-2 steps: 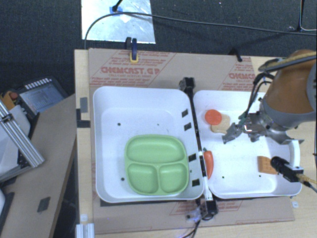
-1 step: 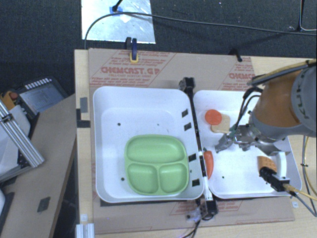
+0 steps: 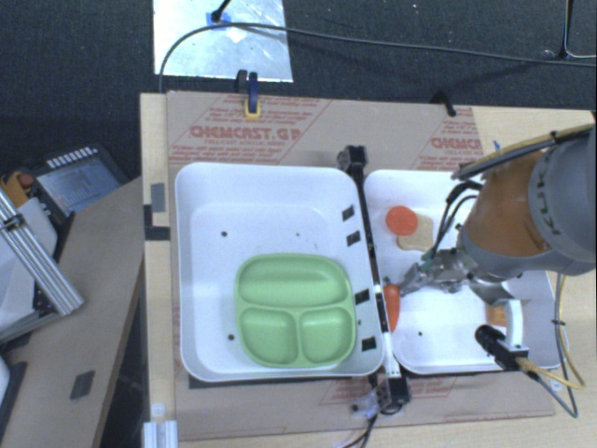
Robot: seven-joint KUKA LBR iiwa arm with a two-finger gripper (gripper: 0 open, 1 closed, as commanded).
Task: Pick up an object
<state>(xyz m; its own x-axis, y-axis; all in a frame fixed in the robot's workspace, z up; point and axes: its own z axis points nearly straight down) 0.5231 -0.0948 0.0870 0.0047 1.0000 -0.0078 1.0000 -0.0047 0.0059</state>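
Camera view: pick not done yet, as far as I can judge. Nothing is seen lifted clear of a bin, and nothing is visibly held.

Candidate things all sit in the right bin (image 3: 438, 360). An orange-red piece (image 3: 392, 306) lies against that bin's left wall, near the front-left corner, partly hidden by the divider edge. An orange round disc (image 3: 402, 219) rests toward the back-left corner, touching or just overlapping a tan flat piece (image 3: 417, 233) beside it. A small orange bit (image 3: 497, 314) sits near the front-right, mostly blocked by the arm. The left bin (image 3: 201, 189) carries a green divided tray (image 3: 295, 308) toward its front edge.

Arm pose: the arm (image 3: 522, 215) reaches in over the right bin's right edge, bulky grey body and orange band covering the bin's right half, wrist angled down and toward the left wall. The gripper (image 3: 411, 279) is low over the bin floor, tip pointing at the orange-red piece, just beside it, maybe touching; can't tell contact.

End effector state: cannot tell, tip too small and dark to read.

Left to do: get a grip on something, likely the orange-red piece given the aim, then lift it out. The wall next to that piece could make the grab awkward.
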